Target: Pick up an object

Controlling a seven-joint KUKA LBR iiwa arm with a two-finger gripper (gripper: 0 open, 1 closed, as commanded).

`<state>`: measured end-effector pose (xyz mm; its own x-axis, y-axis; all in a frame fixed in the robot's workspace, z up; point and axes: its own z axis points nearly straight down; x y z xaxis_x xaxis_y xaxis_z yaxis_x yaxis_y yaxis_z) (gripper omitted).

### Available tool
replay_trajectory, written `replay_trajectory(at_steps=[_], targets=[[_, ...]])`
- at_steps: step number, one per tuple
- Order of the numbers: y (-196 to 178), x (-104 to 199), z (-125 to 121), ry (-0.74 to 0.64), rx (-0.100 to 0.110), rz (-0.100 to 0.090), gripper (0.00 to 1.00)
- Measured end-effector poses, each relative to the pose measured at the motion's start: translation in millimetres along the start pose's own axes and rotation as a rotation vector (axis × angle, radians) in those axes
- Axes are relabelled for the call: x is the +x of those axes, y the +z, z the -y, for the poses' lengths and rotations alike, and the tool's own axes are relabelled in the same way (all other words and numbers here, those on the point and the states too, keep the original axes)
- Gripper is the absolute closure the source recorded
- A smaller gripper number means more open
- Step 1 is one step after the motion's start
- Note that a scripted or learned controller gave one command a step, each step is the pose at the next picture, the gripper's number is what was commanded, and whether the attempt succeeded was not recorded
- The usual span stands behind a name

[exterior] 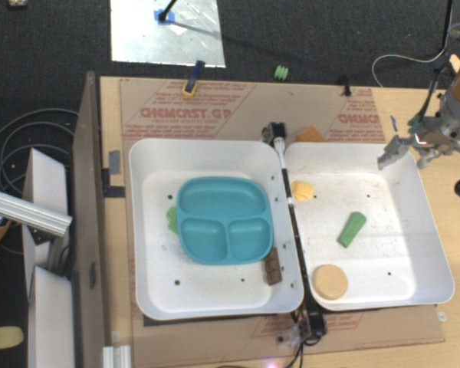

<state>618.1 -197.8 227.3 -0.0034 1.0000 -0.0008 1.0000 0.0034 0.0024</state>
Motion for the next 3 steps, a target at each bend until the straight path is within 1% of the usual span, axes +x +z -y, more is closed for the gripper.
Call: replay_trajectory(at_steps=[1, 2, 3], targets=[[147.5, 55.6, 48.9, 0.001, 0.003, -0.003, 0.00], [131.9, 52.4, 46.5, 0.001, -0.001, 0.000, 1.00], [13.8, -13.4, 28.4, 0.005, -0.012, 0.007, 1.00]])
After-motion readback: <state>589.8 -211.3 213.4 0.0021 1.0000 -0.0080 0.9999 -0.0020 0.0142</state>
